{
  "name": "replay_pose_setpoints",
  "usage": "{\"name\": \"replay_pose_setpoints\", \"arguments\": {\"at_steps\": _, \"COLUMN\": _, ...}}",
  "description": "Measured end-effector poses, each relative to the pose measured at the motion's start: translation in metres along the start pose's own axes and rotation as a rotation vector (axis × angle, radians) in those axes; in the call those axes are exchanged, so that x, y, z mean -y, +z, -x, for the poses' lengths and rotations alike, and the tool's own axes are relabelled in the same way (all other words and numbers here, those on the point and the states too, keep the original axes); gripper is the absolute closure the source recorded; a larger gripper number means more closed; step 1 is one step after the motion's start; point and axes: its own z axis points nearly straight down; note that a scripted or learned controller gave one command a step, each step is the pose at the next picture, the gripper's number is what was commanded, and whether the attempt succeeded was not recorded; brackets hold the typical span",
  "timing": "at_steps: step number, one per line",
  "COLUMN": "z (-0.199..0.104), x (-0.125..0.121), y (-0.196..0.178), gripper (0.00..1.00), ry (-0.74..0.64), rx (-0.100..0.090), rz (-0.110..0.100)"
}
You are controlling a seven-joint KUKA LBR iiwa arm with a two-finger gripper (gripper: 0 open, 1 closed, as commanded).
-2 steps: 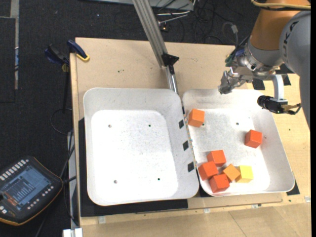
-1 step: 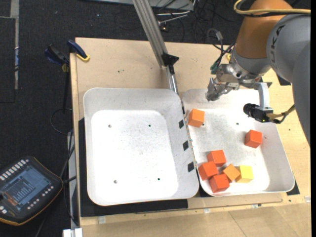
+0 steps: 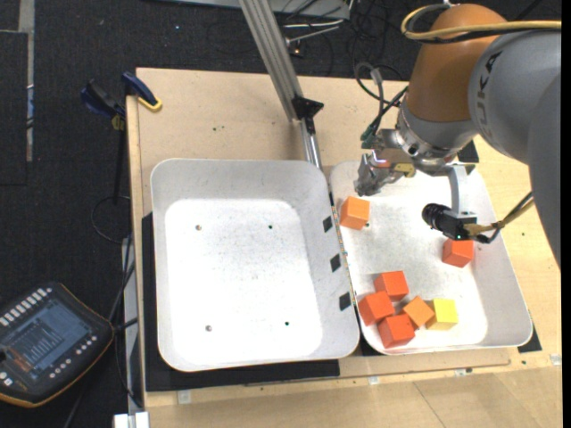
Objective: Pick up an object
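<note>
The arm (image 3: 500, 69) runs off the right edge and covers the far end of the right bin (image 3: 508, 301). The hand (image 3: 370, 181) there is too dark to read.

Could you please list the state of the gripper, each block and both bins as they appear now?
gripper: low in the right bin, above the lone orange block.
lone orange block: resting free near the divider.
red-orange block: resting alone.
yellow block: in the front cluster.
orange cluster: four blocks bunched together.
right bin: holds all blocks.
left bin: flat on the bench.
</note>
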Motion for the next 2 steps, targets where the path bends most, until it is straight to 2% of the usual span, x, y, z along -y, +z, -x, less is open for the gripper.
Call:
{"name": "replay_pose_setpoints", "arguments": {"at_steps": 1, "z": -0.054, "x": 0.025, "y": -0.013, "gripper": 1.00, "ry": -0.002, "rx": -0.001, "rz": 0.000}}
{"name": "replay_pose_setpoints", "arguments": {"at_steps": 2, "z": -0.098, "x": 0.053, "y": -0.006, "gripper": 1.00, "ry": -0.001, "rx": 0.000, "rz": -0.002}}
